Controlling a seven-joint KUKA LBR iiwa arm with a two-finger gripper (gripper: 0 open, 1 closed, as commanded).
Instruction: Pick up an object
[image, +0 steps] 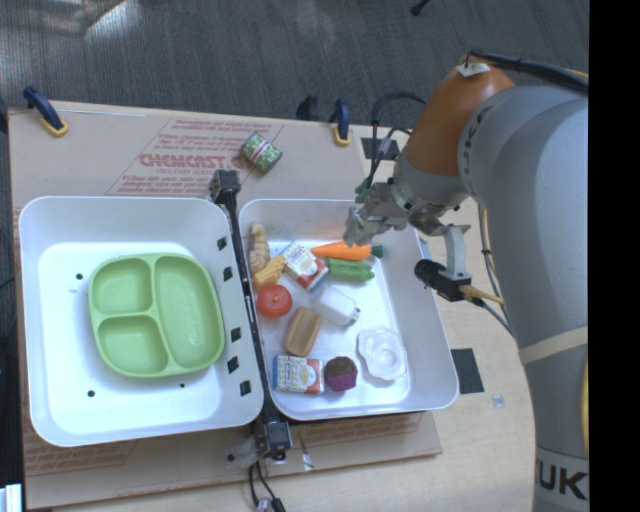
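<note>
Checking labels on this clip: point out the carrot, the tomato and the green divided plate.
carrot (338, 250), camera view, middle of its orange body.
tomato (274, 300), camera view, centre of its red top.
green divided plate (186, 305), camera view, floor of its long right compartment.

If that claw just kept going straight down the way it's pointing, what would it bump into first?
Probably the orange toy carrot, lying directly beneath the claw in the right white bin; depth is hard to judge from above.

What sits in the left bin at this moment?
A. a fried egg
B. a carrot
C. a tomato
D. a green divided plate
D: the green divided plate lies in the left bin, while the toy foods are in the right bin.
</note>
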